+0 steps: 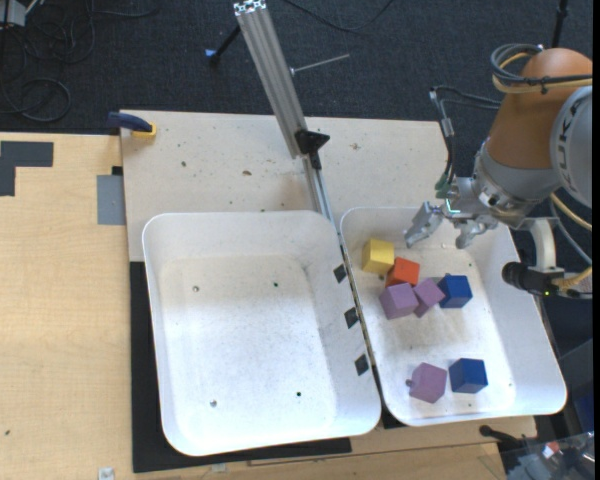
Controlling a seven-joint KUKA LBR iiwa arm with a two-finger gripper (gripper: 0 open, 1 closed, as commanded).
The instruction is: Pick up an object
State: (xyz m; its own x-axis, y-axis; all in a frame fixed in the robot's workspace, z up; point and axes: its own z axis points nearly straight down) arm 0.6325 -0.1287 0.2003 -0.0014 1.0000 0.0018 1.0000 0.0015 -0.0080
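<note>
Blocks: seven small blocks are lying in the right bin [540,363], none of them between the pincer's fingers.
Hard to make out: the arm's upper part is running off the right edge; a yellow-tipped blue object [132,124] at the tabletop's far left corner is too small to identify; the pincer's fingertips are blurring against the white bin wall.
Arm: the grey arm [540,118] with its orange band is reaching in from the right and leaning over the far end of the right bin.
Pincer: the pincer [447,230] is hanging with its two fingers spread apart, released, grasping nothing, above the bin's far rim and just beyond the cluster of blocks.
Right bin, far cluster: a yellow block [378,256] is sitting nearest the divider side, an orange block [405,271] touching it, a purple block [399,299] just in front, a smaller purple block [429,293] beside that, and a blue block [455,290] touching the small purple one.
Right bin, near end: another purple block [428,382] and another blue block [468,374] are lying just beside each other, well apart from the cluster.
Left bin: the left bin [170,268] is showing only dark specks on its floor.
Tabletop: the pale tabletop [210,163] is carrying both bins side by side, and a slanted metal rail [275,68] is rising from behind them.
</note>
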